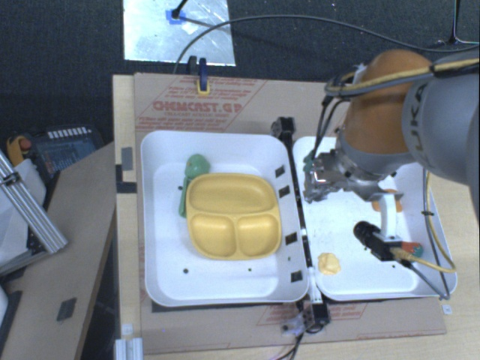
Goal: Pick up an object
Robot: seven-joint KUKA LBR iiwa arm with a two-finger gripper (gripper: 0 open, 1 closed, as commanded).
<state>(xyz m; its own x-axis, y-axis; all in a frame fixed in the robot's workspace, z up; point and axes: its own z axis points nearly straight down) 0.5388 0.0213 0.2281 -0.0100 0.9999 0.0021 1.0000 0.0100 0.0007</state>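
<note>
Gripper: the gripper (315, 180) sits low over the far left part of the right bin (341, 227), close to the wall it shares with the left bin (161, 201).
Gripper state: I cannot tell whether it is released or clenched, because the arm (390, 103) crowds the view; nothing can be seen grasped in it.
Likely target: a small yellow lump (328, 262), judged the handiest pick because it is the loose thing closest to the gripper.
Where the lump is: on the floor of the right bin, in its near left part, clear of the walls and touching nothing else.
Key relation: the lump lies to the near side of the gripper and a little to its right, apart from it, with bare bin floor between them.
Long axis: none to speak of; the lump looks rounded and slightly knobbly, so the approach angle probably matters little.
Look of the lump: pale yellow, matte, low against the white floor.
Other candidates: a yellow divided plate (232, 216) in the left bin, with a green utensil (196, 165) poking out at its far left edge, both across the wall from the gripper.
</note>
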